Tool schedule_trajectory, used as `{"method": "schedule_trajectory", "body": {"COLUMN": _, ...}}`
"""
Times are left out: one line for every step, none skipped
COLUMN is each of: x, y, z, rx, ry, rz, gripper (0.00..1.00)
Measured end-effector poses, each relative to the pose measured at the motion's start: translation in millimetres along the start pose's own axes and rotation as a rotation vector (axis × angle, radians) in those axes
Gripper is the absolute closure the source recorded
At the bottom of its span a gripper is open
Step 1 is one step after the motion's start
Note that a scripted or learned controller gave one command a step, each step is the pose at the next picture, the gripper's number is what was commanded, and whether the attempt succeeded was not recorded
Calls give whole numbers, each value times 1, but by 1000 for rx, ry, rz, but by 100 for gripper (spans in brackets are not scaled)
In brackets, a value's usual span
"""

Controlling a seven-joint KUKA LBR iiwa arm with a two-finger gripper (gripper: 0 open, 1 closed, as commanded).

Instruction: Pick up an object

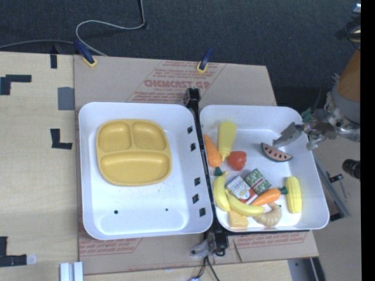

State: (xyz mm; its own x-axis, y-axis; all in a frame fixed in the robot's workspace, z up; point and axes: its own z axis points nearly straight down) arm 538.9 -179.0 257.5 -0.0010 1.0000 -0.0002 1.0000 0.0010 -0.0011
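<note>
The right bin (310, 174) holds several toy foods. Among them are a watermelon slice (276, 152), a yellow bottle (226, 135), a red tomato (237, 160), a carrot (212, 151), a banana (234, 202), a corn cob (293, 194) and two small cartons (249, 184). My gripper (300, 137) hangs over the bin's upper right corner, just above and to the right of the watermelon slice. Its fingers stand open with nothing between them.
The left bin (117, 215) holds a yellow divided plate (133, 152). A second carrot (266, 196), a beige ginger-like piece (269, 216) and a yellow cheese block (237, 219) lie at the right bin's front. Black clips (197, 157) join the two bins in the middle.
</note>
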Motion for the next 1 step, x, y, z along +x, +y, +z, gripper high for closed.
{"method": "schedule_trajectory", "body": {"x": 11, "y": 54, "z": 131, "rx": 5, "ry": 2, "rz": 0, "gripper": 0}}
